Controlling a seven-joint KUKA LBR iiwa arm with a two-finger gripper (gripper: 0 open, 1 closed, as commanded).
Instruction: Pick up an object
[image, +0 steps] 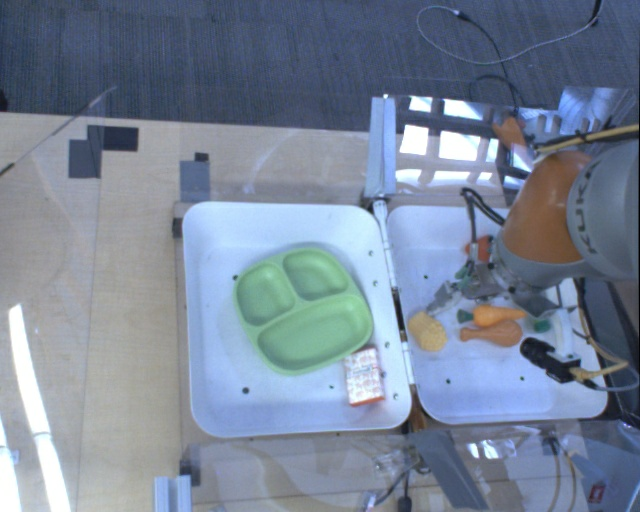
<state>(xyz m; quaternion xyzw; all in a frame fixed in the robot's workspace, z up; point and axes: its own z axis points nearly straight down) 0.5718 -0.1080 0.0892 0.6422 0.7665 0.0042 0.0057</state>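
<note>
My gripper (452, 293) hangs low over the right bin (480, 400), near its left-middle, pointing toward the divider. Just below it and to its left lies a round yellow food piece (429, 332). An orange drumstick-shaped toy (492, 325) lies to the gripper's lower right, close under the wrist. Nothing shows held in the gripper. A small red object (481, 245) peeks out behind the arm, partly hidden. The arm's orange band covers the bin's right part.
The left bin (210, 400) holds a green divided plate (303, 308) in its middle and a small red-and-white carton (363, 377) near its front right corner. A raised divider (396, 310) separates the bins. A metal frame (440, 140) stands behind the right bin.
</note>
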